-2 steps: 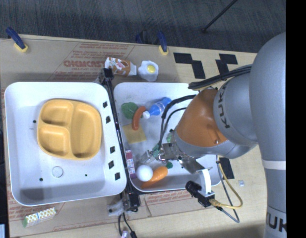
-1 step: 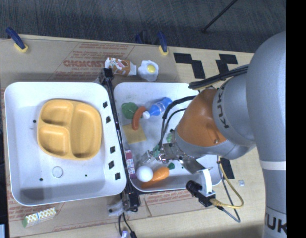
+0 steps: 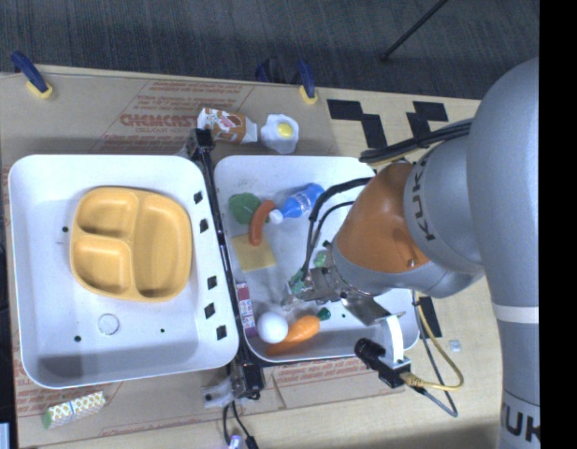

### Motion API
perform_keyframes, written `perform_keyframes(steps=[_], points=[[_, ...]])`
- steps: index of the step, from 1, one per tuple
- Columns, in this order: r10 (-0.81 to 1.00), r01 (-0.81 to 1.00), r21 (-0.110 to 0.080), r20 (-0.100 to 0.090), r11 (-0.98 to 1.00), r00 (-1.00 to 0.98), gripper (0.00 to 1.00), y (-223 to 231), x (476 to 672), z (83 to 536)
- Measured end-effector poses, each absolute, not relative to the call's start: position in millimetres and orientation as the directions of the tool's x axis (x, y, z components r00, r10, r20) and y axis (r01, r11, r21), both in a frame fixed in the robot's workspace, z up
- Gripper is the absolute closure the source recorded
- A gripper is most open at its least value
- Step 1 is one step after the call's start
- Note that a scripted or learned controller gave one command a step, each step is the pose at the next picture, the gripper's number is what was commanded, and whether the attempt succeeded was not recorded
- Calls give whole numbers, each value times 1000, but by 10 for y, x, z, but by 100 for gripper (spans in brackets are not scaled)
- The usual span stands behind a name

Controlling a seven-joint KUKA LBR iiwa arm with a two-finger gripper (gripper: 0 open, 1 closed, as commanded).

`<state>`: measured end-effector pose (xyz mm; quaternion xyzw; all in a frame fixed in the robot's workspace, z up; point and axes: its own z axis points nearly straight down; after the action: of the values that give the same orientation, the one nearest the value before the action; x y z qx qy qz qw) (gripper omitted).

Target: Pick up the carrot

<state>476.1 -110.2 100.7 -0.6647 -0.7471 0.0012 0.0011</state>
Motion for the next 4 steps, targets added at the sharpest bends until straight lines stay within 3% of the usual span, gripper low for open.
perform_keyframes(steps=[1,2,3,4], points=[[949,949,-1,1,315,-315,100,-1306,4766,1643],[900,900,0,-1,436,-436,100,-1857,4768,2647],[758,758,0,-2,652,-652,100,-2113,4769,3351],[755,755,-2,2,656,-656,100,-2105,4764,2288]])
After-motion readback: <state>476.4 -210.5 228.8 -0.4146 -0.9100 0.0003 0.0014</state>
